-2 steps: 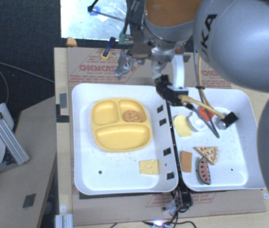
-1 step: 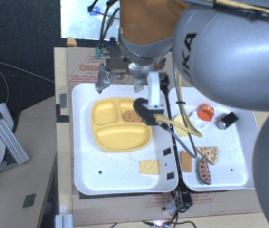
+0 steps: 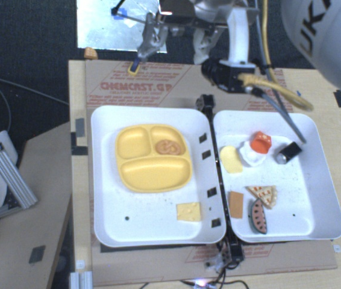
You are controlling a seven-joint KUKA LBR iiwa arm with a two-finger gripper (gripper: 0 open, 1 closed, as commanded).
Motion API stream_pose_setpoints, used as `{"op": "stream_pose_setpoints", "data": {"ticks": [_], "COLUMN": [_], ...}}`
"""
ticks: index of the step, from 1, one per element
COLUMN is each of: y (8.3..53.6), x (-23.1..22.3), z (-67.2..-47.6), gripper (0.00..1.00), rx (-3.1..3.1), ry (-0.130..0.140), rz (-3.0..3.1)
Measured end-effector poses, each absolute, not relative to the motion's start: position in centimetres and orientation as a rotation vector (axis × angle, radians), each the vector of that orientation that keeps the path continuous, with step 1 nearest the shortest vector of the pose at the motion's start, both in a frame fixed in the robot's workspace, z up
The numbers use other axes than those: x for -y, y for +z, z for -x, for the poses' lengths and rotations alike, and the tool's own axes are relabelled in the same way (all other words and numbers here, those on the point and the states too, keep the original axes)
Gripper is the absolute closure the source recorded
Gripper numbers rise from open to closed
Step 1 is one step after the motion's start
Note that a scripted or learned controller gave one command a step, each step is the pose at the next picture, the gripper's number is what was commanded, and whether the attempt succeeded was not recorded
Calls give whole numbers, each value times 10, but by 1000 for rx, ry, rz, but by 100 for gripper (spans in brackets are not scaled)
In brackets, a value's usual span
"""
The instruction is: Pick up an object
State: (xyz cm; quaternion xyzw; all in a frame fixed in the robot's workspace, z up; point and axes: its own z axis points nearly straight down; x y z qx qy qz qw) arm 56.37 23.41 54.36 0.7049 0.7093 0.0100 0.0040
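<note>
Since no single object is named, the likely targets are the toy foods in the right bin (image 3: 324, 188): a red-and-white piece (image 3: 258, 146) touching a pale yellow disc (image 3: 231, 159), a dark cylinder (image 3: 287, 152) just to their right, and lower down a pizza slice (image 3: 263, 194), a watermelon wedge (image 3: 258, 215) and an orange slab (image 3: 235, 204) packed close together. Over in the left bin (image 3: 104, 173) sit a yellow divided tray (image 3: 152, 174), with a pretzel (image 3: 168, 147) in its upper right compartment, and a cheese square (image 3: 188, 211) lying flat below it.

At the top centre of the frame, well above both bins, hangs the gripper (image 3: 179, 41); its jaws look spread, with nothing between them.

My worry is the crowding. A descent onto the lower cluster could catch two pieces or shove one against the bin wall. Flat items such as the cheese square give the jaws little to bite, so they may close on air. Cables (image 3: 279, 92) trailing over the right bin might also snag or nudge things.
</note>
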Motion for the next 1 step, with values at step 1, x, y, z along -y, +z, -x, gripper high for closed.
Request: {"op": "stream_pose_setpoints", "data": {"ticks": [1], "y": [544], "x": [-235], "z": [-564], "gripper": [100], "rx": [-2233], "ry": [10], "rz": [-2207]}}
